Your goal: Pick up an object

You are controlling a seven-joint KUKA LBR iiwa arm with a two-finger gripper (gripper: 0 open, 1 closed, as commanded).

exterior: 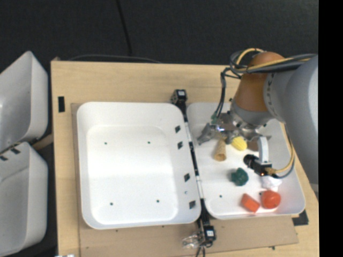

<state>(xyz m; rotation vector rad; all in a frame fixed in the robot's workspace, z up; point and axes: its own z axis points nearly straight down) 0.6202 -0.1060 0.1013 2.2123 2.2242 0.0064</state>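
My gripper (216,137) hangs over the upper left part of the right bin (225,208), open, with nothing between its fingers. One grey finger (203,138) points toward the divider between the bins. A tan cone-shaped piece (220,152) lies just below the gripper. A yellow object (239,143) sits close beside it on the right. Further forward lie a dark green object (239,176), a red-orange block (250,202) and an orange round piece (270,198).
The left bin (86,143) stands beside the right one, joined by a row of black clips (188,159). A small white object (271,183) lies near the right bin's right wall. The grey arm (295,100) covers the bin's far right corner.
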